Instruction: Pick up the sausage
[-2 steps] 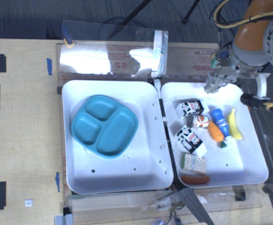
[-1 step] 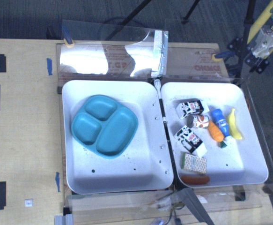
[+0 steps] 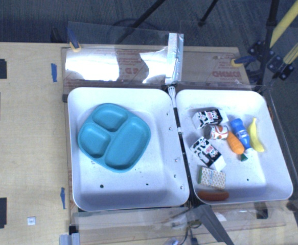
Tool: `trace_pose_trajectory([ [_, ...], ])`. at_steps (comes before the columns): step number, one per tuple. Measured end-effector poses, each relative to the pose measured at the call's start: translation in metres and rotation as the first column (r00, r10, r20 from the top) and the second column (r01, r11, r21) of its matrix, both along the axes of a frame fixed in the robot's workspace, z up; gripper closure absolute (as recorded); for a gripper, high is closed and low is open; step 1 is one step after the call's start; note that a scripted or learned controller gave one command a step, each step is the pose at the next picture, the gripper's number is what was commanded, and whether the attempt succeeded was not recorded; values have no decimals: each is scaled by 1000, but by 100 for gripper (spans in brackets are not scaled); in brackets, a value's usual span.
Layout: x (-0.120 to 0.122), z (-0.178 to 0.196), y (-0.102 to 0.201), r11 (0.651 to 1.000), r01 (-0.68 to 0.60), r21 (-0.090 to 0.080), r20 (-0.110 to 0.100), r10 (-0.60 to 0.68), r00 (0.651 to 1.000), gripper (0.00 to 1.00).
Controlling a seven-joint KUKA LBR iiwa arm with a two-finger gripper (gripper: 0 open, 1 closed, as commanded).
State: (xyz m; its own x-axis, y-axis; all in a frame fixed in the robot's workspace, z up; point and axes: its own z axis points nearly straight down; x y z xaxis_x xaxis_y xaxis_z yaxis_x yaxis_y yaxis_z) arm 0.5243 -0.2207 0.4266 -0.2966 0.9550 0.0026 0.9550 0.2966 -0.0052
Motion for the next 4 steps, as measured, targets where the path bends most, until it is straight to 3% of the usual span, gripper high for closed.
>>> trace_pose_trajectory([
  [1,-9,6,38,998,57,0,-1,-57,998,100],
  [2,2,7,-4,845,-534,-4,7,534,845,100],
  [3,-38,-35,-3,823,-567,0,5,567,823,100],
  [4,-42,7,-4,611,-792,-5,7,792,611,100],
])
